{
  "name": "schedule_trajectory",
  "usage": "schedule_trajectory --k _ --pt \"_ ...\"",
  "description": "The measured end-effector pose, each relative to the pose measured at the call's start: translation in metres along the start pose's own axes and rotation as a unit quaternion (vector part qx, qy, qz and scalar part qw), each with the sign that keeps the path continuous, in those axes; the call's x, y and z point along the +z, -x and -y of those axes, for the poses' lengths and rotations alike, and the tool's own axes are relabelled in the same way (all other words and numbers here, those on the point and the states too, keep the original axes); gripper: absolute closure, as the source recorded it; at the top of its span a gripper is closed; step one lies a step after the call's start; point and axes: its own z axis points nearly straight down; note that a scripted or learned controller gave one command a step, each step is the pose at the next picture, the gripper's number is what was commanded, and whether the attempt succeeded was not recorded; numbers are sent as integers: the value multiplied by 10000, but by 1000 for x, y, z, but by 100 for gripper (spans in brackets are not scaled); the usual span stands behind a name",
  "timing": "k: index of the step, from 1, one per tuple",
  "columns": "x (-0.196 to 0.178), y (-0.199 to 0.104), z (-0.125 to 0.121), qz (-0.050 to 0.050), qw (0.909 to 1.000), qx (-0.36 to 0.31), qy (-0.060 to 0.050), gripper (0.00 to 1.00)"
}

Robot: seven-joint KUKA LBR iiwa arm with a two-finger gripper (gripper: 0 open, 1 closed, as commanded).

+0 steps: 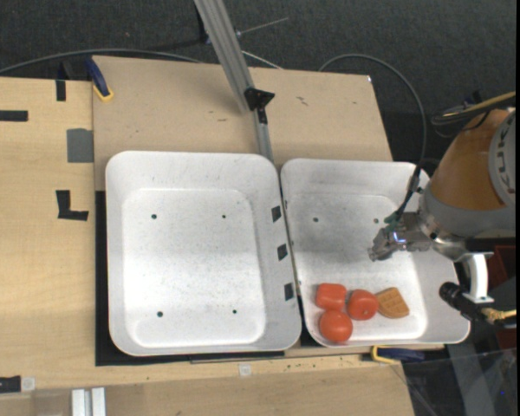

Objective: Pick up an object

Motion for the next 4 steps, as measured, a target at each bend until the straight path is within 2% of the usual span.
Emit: schedule_trajectory --k 1,2,4 --pt "-63 -3 0 2 10000 -8 11 100" --pt "-66 -4 -1 -6 10000 -3 -16 100" --pt "-64 -87 -33 -16 10000 -27 -23 100"
